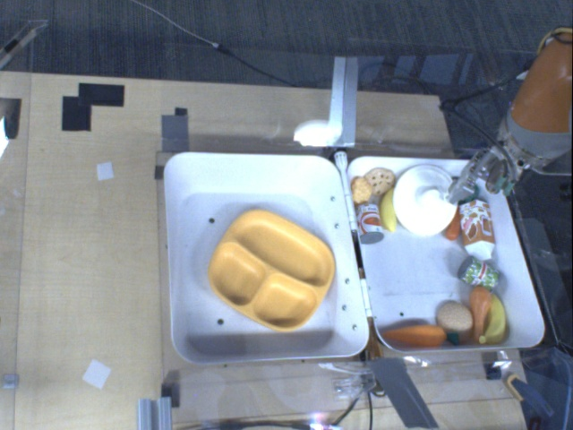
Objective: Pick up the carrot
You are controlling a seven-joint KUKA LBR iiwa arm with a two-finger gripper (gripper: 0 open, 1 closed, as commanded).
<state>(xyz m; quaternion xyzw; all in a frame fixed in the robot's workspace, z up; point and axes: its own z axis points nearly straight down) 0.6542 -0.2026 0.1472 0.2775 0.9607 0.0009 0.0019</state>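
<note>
Gripper [474,179] hangs at right bin's [407,280] upper right edge above white plate [423,202]; finger state can't be told, nothing seen in its grasp. Left bin [192,240]: yellow divided tray [270,268], moulded glossy plastic, sits centred, tilted. Carrot [481,309], orange, tapered, smooth, lies near right bin's lower right corner, wedged among a banana [496,321] and bun [454,314], well apart from gripper.

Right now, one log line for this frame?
gripper: over right bin top edge, near white plate | carrot: untouched, bottom corner | grasp: none
</note>
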